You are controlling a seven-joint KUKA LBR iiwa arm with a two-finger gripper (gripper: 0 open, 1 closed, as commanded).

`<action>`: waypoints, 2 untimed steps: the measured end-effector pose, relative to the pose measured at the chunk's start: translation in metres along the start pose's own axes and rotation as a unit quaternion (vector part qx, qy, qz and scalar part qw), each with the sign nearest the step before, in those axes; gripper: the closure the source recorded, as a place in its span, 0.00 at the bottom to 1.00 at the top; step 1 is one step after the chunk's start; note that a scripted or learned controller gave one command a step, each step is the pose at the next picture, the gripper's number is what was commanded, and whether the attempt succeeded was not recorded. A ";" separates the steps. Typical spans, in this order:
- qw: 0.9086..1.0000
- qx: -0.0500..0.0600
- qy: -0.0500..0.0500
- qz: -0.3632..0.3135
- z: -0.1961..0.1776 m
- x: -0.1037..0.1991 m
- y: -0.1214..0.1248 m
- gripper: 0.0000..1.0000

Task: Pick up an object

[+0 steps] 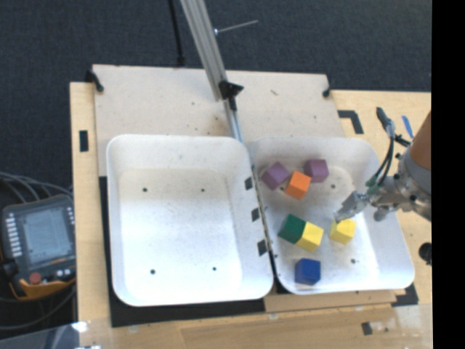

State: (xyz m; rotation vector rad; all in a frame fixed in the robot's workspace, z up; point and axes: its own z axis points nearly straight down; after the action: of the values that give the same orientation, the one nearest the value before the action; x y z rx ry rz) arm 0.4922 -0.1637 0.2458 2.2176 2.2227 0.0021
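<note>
White bin [392, 264], gripper [350, 209] above yellow cube [343, 230]

Open floor between blue block [307, 270] and right wall [396, 249]

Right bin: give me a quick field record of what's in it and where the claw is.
bins: right bin holds all the blocks; left bin beside it
purple blocks: two, far end
orange block, between the purples, touching the left one
green block, touching a yellow block
second yellow block
blue block, near end
claw, just above the second yellow block; nothing seen held
</note>
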 end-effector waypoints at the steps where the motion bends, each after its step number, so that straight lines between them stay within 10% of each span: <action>1: 1.000 0.000 0.000 0.002 0.000 0.000 0.000 0.00; 2: 1.000 0.003 0.000 0.001 0.049 -0.003 0.009 0.00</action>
State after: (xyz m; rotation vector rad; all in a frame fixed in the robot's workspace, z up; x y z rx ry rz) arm 0.5014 -0.1666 0.1967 2.2234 2.2223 -0.0045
